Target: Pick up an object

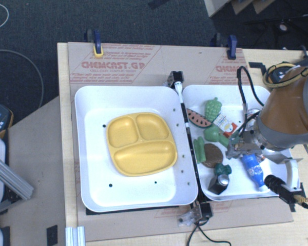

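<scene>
One pincer (239, 148) hung at the end of the grey arm (287, 111) over the right bin (195, 94), in the right half of the frame; whether it was released or clenched I cannot tell, and nothing could be seen held in it. Just below it lay a blue bottle-shaped object (253, 170) with a white label, apparently touching the metal tip. To the left sat a smooth green pear-like piece (214, 134), a flat brown oval (212, 155) and a long green strip (199, 149). Higher in the bin lay a watermelon slice (198, 118) with dark seeds and a knobbly green bunch of grapes (212, 108). Near the bin's lower edge lay a dark cylinder with a silvery end (219, 183). Both bins were glossy white plastic with rounded corners. The left bin (87, 137) held a yellow, three-compartment plate (141, 143). Beneath them lay a pale brown board surface (118, 60) printed with red lettering.
</scene>
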You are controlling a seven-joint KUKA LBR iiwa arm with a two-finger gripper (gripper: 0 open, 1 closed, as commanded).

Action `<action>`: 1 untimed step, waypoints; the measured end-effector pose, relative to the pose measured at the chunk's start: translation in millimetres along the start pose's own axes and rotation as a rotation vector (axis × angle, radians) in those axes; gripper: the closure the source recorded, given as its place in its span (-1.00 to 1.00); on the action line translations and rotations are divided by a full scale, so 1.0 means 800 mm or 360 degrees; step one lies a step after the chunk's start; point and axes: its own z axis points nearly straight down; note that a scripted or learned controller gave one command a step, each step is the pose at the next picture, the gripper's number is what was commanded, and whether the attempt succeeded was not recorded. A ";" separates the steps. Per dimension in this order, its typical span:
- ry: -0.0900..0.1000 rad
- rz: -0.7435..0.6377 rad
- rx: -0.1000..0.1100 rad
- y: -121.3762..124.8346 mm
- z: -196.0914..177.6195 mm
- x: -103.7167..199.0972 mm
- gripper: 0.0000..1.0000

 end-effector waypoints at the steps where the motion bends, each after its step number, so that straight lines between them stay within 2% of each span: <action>1: 0.0010 -0.0015 0.0007 0.000 -0.035 0.088 1.00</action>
